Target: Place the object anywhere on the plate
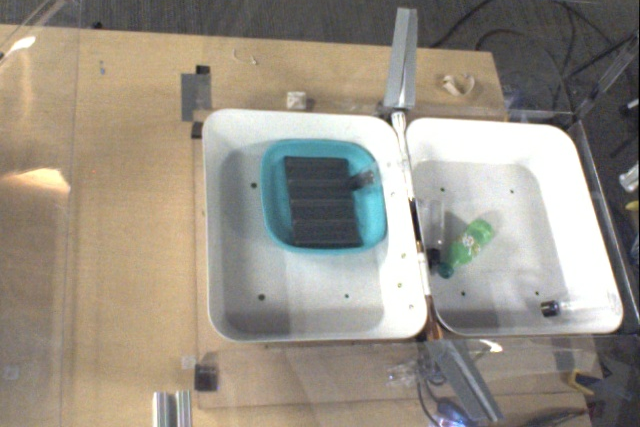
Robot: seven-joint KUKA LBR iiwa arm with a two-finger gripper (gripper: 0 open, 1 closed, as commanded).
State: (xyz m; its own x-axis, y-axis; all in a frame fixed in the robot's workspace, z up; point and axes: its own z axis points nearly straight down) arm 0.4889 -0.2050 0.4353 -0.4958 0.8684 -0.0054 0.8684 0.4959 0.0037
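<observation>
plate [324, 195] in left bin [230, 215], object [468, 243] in right bin [560, 205]

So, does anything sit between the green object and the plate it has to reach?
Yes: the green object lies in the right bin, the teal plate in the left bin. The two bins' adjoining rims run between them. A dark ridged block covers most of the plate.
</observation>
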